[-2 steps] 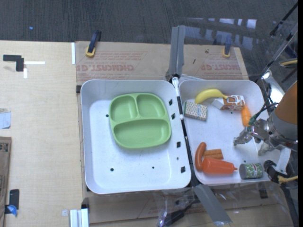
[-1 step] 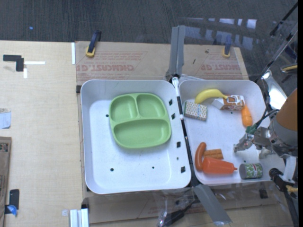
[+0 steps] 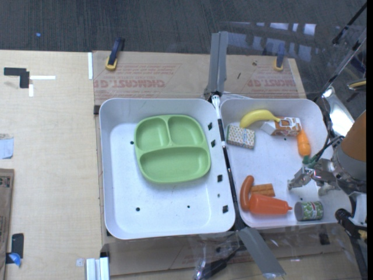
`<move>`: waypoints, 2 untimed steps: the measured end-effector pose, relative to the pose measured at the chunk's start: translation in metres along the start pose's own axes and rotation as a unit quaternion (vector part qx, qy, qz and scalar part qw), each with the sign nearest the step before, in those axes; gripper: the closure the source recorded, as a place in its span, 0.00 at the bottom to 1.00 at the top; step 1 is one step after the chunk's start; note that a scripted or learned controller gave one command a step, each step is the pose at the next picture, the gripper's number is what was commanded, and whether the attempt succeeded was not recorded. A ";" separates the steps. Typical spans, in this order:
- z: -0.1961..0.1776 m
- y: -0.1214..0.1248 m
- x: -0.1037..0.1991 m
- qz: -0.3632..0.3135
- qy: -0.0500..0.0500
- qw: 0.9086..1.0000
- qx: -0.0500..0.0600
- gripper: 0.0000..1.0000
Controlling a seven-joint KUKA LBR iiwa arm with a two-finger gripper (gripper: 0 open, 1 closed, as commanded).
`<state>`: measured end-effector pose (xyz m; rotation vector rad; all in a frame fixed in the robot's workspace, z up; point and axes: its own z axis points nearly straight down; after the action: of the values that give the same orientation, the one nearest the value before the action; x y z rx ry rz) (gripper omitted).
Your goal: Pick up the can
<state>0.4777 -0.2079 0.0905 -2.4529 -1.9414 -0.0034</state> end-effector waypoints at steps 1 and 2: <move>0.000 0.001 -0.007 -0.210 -0.004 0.978 -0.001 0.00; 0.000 0.001 -0.007 -0.211 -0.004 0.978 -0.002 0.00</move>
<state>0.4769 -0.2145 0.0907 -1.9947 -2.4209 -0.0006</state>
